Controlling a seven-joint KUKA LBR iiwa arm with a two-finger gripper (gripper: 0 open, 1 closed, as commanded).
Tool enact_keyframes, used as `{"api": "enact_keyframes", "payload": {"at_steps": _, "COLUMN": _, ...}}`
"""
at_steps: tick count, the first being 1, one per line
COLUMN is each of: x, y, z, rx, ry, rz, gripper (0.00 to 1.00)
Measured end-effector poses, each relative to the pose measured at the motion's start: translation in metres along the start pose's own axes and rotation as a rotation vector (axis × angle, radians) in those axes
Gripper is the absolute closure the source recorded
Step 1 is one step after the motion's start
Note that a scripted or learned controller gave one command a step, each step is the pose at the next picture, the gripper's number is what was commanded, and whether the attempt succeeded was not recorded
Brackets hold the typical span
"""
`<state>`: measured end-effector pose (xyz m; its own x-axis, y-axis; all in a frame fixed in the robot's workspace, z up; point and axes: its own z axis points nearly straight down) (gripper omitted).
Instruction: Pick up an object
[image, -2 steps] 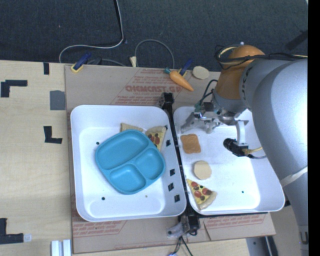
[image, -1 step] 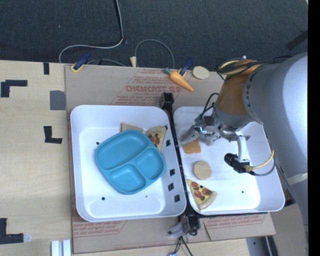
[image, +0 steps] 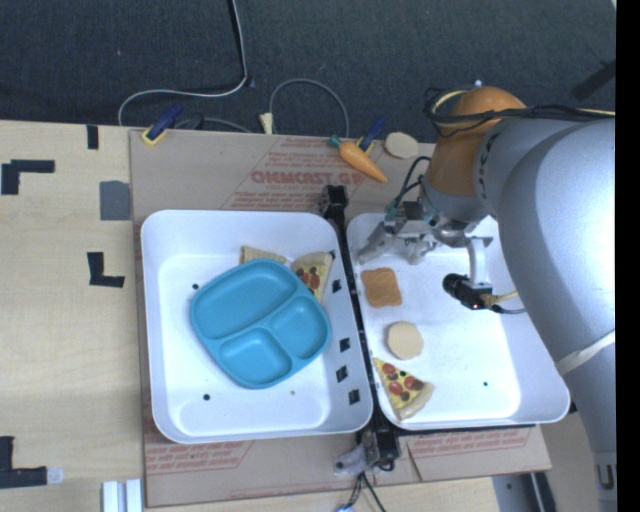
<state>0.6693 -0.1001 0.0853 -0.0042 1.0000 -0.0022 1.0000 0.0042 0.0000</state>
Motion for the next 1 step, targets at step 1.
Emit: {"api": "enact_keyframes", "payload": {"at_steps": 1, "x": 0.0034, "y": -0.0466, "z": -0.0014, "rx": -0.004, "ry": 0.0, "rz": 0.004, "gripper": 0.0}}
